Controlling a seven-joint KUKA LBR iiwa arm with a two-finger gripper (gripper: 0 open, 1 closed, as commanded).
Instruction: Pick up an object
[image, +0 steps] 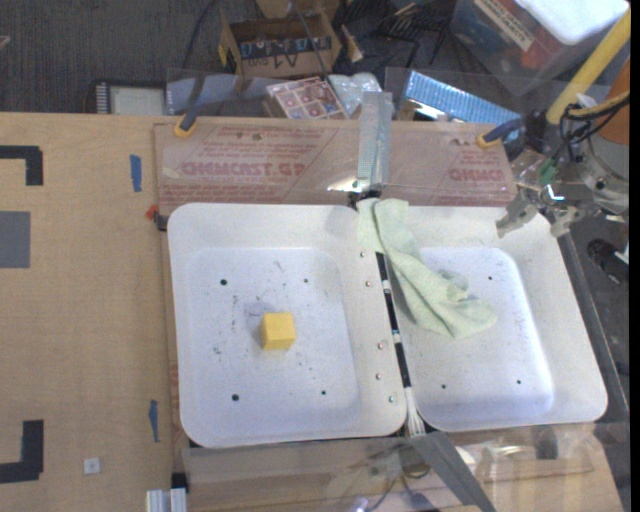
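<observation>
On the counter (80, 300), two white bins are sitting side by side. A yellow block (279, 331) is lying near the middle of the left bin (200, 240). A pale green cloth (420, 280) is lying crumpled in the right bin (560, 390), with one end draping over the edge between the bins. The gripper (530, 205) is hanging above the far right corner of the right bin, well apart from the block and the cloth. I cannot tell how the jaws are standing.

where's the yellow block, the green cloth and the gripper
yellow block (279, 331), camera view, top face
green cloth (428, 288), camera view, middle fold
gripper (524, 212), camera view, between fingertips
</observation>
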